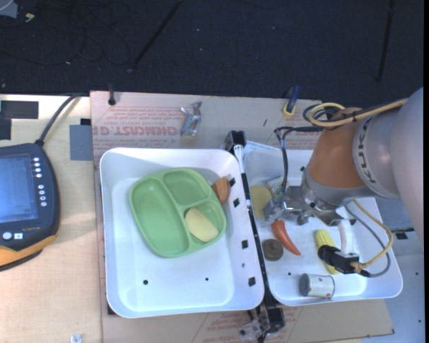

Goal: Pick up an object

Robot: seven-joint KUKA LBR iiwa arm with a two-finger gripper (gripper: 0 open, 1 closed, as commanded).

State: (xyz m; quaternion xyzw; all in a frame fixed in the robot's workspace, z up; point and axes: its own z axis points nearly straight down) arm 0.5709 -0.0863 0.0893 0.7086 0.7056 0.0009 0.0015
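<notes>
I hang my end effector (280,209), whose state I cannot tell, low in the right shallow white bin (386,281) just above the orange-red plastic carrot (287,237), so I judge descent and closing come next.

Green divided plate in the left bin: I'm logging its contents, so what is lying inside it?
The green divided plate holds one pale yellow piece in its lower right compartment. Whatever lies beneath that piece is covered.
</notes>
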